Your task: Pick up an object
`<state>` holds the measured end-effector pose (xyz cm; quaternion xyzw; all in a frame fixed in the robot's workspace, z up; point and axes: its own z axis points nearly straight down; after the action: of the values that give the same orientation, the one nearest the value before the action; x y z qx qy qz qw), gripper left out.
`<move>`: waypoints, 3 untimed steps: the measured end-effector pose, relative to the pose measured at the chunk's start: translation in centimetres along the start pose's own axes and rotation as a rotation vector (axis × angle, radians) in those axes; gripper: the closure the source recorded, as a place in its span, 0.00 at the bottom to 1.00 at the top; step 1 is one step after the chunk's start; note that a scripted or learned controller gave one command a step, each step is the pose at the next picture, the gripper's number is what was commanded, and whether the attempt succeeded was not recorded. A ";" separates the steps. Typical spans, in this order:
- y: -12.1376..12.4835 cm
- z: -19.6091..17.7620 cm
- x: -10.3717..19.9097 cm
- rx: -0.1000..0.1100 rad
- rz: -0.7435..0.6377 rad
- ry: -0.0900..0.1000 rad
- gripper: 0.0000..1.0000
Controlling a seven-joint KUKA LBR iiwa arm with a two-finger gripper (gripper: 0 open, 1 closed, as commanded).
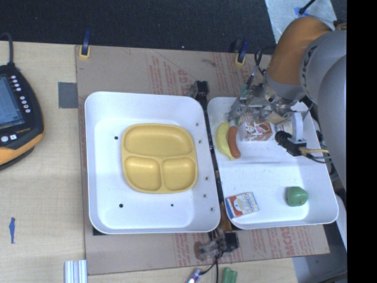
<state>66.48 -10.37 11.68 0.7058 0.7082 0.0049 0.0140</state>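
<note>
The right bin [277, 217] holds a yellow banana [222, 140] with a reddish sausage [234, 142] lying against it at the far left. Just right of them lies a brown-and-white packet [259, 131]. A green lump [296, 196] sits near the bin's front right, and a small red, white and blue carton [242, 204] lies at the front left. My gripper [252, 112] is low over the bin's far left part, directly above the packet and next to the sausage. The wrist hides what is under it.
The left bin [100, 158] carries a yellow three-section plate [159, 157] in its middle. A black and orange pendant [15, 114] lies on the bench at far left. Cables [300, 146] trail from the wrist over the right bin's far right side.
</note>
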 end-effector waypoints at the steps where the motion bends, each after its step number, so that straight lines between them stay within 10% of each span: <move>1: -0.9 2.4 1.0 0.028 -0.001 0.011 0.00; 3: -0.9 2.4 -0.5 0.026 0.002 0.012 0.00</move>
<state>65.67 -10.94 9.23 0.7065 0.7077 -0.0001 0.0009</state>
